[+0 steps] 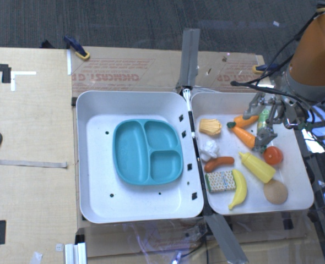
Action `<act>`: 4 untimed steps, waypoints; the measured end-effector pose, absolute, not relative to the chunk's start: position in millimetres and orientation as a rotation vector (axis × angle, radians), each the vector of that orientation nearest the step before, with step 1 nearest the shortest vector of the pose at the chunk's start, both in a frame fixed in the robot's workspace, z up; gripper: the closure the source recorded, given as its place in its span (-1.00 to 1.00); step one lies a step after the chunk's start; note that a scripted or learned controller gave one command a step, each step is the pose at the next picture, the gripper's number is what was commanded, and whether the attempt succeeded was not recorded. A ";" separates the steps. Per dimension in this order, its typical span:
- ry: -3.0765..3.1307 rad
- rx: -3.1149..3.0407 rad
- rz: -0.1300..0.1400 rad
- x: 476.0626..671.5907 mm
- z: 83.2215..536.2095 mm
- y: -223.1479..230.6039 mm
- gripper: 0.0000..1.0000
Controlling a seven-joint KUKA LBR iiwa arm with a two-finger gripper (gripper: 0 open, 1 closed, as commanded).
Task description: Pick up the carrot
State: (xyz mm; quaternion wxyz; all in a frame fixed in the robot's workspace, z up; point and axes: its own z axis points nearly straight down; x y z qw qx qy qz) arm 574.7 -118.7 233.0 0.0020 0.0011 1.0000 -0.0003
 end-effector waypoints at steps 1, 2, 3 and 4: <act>3.134 -0.170 -0.001 604.8 130.3 -118.8 -1.00; 3.121 0.308 -0.001 607.4 93.6 -175.8 -1.00; 3.084 0.743 -0.008 644.6 90.5 -150.5 -1.00; 3.058 0.731 -0.008 650.2 102.5 -149.6 1.00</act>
